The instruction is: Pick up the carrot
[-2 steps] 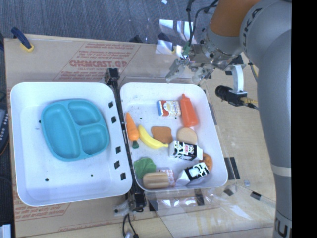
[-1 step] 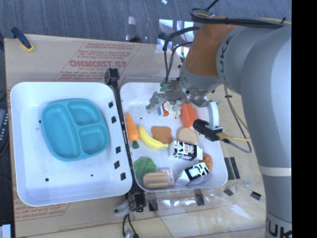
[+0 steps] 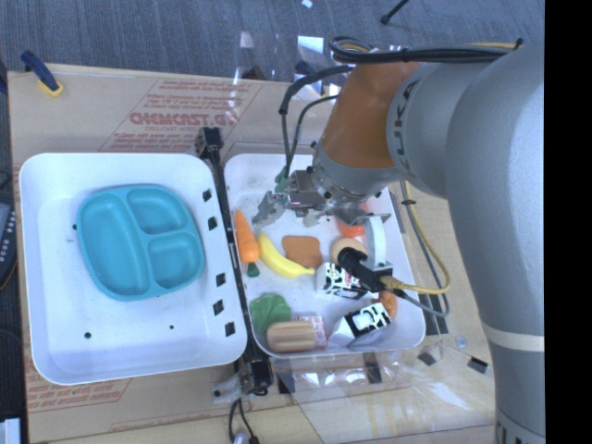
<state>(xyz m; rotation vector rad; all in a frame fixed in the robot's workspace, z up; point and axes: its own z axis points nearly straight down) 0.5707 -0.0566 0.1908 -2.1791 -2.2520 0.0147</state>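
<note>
One carrot (image 3: 245,237), lengthwise along bin's left wall, green end nearest

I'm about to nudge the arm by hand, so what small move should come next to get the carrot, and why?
Probably shift the gripper a little toward the view's lower left and lower it. The carrot lies free by the right bin's left wall, beside the banana; the gripper hangs just up and to the right of it, not yet over it.

Robotics lab: KUKA arm (image 3: 462,118), two white bins (image 3: 37,276), toy food.
</note>
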